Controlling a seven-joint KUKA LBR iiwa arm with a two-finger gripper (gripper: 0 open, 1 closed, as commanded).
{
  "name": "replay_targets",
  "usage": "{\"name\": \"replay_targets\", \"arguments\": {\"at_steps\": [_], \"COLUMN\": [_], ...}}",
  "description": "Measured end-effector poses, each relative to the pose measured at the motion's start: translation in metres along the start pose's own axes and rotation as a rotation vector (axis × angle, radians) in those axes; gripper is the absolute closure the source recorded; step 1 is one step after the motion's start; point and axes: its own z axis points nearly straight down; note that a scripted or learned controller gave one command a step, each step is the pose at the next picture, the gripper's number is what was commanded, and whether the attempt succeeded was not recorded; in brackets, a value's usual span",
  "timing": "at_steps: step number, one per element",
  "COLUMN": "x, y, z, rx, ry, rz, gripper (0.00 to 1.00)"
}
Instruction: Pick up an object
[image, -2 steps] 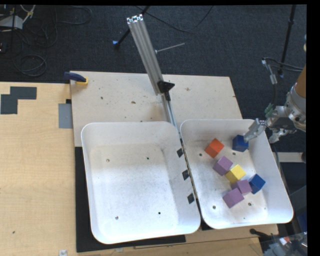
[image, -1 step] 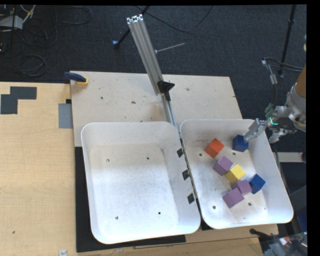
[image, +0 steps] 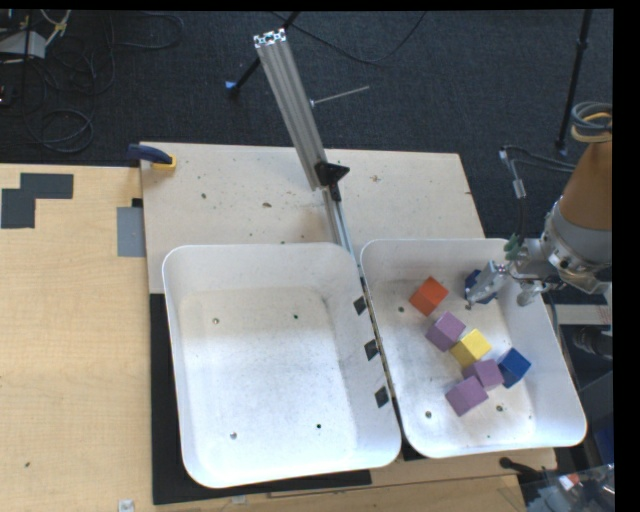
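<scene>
Six blocks clustered in right bin (image: 560, 420): orange block (image: 430, 295) apart at upper left; purple block (image: 446, 330), yellow block (image: 472, 346), two more purple, one blue touching or nearly so. Gripper (image: 482, 285) low over bin's upper right, just beside orange block; open or closed, cannot tell. Best bet by judgement: orange block, isolated, clear flanks. Centre above, align with flat faces, descend straight.

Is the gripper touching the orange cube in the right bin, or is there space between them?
Apart. In the camera view, the gripper hangs to the right of the orange cube, and a strip of white floor of the right bin shows plainly between them.
</scene>
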Motion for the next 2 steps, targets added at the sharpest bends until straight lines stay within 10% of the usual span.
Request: {"name": "replay_targets", "arguments": {"at_steps": [2], "x": [-0.008], "y": [0.008], "z": [0.081], "rx": [-0.021], "ry": [-0.006], "rz": [0.001], "gripper": [0.0]}}
